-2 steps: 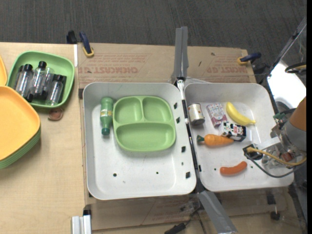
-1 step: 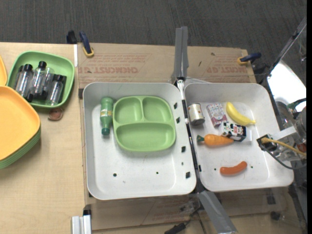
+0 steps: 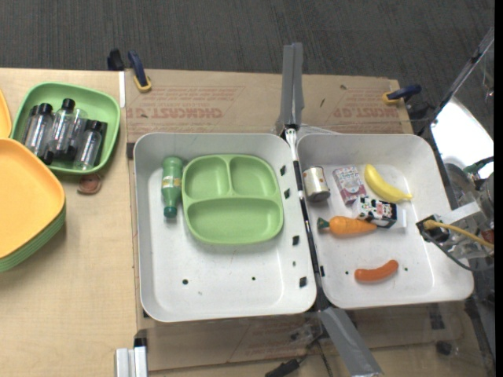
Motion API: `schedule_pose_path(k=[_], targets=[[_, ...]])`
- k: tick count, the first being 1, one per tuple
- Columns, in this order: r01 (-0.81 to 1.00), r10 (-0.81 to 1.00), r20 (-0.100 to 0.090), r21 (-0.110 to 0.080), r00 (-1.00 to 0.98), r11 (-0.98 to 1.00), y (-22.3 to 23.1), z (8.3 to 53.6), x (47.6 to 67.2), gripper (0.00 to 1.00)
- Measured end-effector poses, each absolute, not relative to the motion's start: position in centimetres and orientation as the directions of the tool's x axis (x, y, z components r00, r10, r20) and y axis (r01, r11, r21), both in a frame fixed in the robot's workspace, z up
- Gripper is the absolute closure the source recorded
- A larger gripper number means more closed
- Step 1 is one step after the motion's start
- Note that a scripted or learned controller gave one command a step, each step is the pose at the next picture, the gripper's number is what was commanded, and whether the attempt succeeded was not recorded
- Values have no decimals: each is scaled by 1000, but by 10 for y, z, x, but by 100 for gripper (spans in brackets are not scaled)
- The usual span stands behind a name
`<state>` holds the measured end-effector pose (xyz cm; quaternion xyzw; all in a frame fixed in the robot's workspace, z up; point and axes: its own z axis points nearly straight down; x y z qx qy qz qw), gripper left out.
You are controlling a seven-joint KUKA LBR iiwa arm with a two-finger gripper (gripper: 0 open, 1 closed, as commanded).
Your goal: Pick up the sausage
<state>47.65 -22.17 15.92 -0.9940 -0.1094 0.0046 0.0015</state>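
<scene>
The left bin (image 3: 157, 289) holds one green divided plate (image 3: 233, 197) and one green bottle (image 3: 171, 185) beside it. The right bin (image 3: 409, 285) holds one sausage (image 3: 376, 272), one carrot (image 3: 351, 226), one banana (image 3: 385, 183), one can (image 3: 315, 184) and two small packets (image 3: 348, 181). The sausage lies below the carrot, near the bin's front. The claw's state cannot be told.

Orange-red sausage (image 3: 376, 272) and orange carrot (image 3: 351, 226) with a green tip lie in the white right bin (image 3: 448, 285), near a yellow banana (image 3: 386, 184); a pale green divided plate (image 3: 233, 198) fills the left bin (image 3: 157, 289).
</scene>
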Motion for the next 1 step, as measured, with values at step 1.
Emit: schedule_pose_path(k=[1], targets=[[221,221,-14,-6,975,-975,-222,167,476,100]])
